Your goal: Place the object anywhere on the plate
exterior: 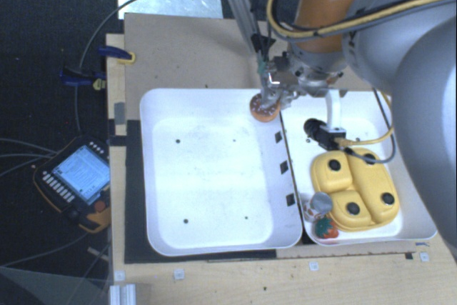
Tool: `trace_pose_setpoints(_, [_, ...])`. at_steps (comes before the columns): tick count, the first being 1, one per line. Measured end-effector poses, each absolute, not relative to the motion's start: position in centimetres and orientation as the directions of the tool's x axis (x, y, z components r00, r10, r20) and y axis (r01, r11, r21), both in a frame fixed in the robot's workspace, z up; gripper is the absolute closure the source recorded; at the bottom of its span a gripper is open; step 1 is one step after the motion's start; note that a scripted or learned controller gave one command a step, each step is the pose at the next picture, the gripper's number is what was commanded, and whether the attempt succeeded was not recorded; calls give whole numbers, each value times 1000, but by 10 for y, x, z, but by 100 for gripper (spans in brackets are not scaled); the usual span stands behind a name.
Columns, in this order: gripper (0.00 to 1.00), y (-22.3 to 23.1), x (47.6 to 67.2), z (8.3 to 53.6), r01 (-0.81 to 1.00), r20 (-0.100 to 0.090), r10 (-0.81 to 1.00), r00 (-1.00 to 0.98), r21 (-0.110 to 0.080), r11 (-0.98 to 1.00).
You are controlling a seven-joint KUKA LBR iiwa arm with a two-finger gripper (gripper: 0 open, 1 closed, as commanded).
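**Brown donut thing sits right under the gripper, plate nowhere close**

Brown and round, looks like a small toy donut [264, 109], and it sits at the top right corner of the left bin [214, 175], just by the divider between the two bins. The gripper [273, 88] is directly above it, touching or nearly so. Whether the fingers are apart, together, or actually clamped on the donut, I honestly cannot tell; that whole spot is a blur of metal and cable.

So my read is we're at the grab or carry step, not the placing step yet. As for the plate: the right bin [371, 118] holds a yellow lumpy plastic piece [355, 189] with dark dots, and at its near left corner a small round dish-like item [319, 204] with something colourful beside it. That could be the plate, but it's too small to be sure.

If it is, the next move needs the donut lifted clear over the divider and carried toward that near corner of the right bin, without clipping the yellow piece.
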State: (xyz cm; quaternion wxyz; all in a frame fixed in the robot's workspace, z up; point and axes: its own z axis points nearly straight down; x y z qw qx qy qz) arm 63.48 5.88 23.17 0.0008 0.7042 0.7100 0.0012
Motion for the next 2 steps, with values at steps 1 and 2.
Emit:
trace_pose_setpoints(1, [100,109,622,236,1000,2,1000,-10,1,10])
trace_pose_setpoints(2, [100,110,621,214,1000,0,1000,-5,0,5])
